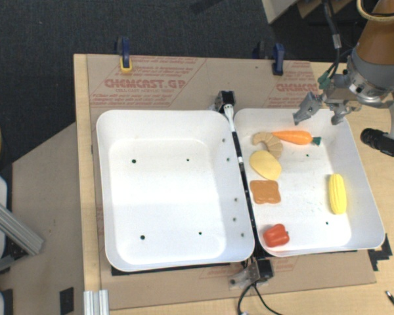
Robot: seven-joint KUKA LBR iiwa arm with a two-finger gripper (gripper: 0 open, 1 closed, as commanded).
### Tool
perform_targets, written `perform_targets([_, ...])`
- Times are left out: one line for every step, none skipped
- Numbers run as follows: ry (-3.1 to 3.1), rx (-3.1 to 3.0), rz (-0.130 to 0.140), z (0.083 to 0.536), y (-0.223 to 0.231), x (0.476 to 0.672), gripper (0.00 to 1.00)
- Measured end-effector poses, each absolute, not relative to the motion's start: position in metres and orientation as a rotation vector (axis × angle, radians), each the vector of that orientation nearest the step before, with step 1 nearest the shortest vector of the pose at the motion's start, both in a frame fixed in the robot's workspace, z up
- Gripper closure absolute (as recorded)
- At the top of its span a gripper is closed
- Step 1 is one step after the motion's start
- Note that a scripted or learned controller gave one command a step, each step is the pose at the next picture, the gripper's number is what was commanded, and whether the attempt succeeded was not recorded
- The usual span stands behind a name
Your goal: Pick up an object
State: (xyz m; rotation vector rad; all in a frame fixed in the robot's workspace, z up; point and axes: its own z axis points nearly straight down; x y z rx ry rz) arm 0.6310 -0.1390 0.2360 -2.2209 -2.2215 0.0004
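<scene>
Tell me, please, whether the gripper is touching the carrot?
Apart. The camera view shows the gripper raised near the bin's far rim, with white bin floor between it and the carrot.

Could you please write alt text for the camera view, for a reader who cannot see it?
A grey robot arm's gripper hangs open above the far edge of the right white bin, holding nothing. That bin contains a carrot, a yellow potato, a corn cob, a red pepper and a brown toast slice.
</scene>
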Motion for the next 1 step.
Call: perform_targets([-2.231,-2.205,-0.003,0.1815,-0.0112,0.667,0.0])
